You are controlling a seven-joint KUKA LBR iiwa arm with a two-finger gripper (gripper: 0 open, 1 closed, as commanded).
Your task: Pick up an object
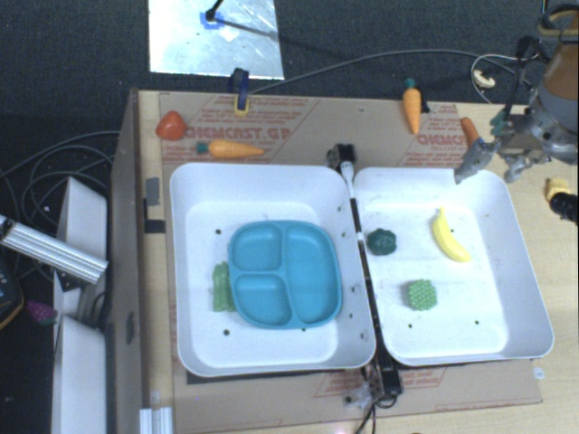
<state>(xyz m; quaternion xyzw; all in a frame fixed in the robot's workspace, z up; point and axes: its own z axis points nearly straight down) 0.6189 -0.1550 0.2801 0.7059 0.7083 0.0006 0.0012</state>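
Note:
In the right bin [525, 319] lie a yellow banana [450, 235], a dark green lumpy piece [382, 241] and a light green bumpy ball [421, 294]. My gripper [494, 165] hangs over the bin's far right corner, above and behind the banana. Its two fingers are spread apart with nothing between them. One grey fingertip [471, 163] points down toward the bin's back rim.
The left bin [204, 206] holds a blue divided plate [285, 272] with a green piece [222, 287] beside it. On the cardboard behind the bins lie a tomato [171, 126], two carrots [232, 149] [412, 107] and a blue clamp [241, 89]. Cables run along the back.

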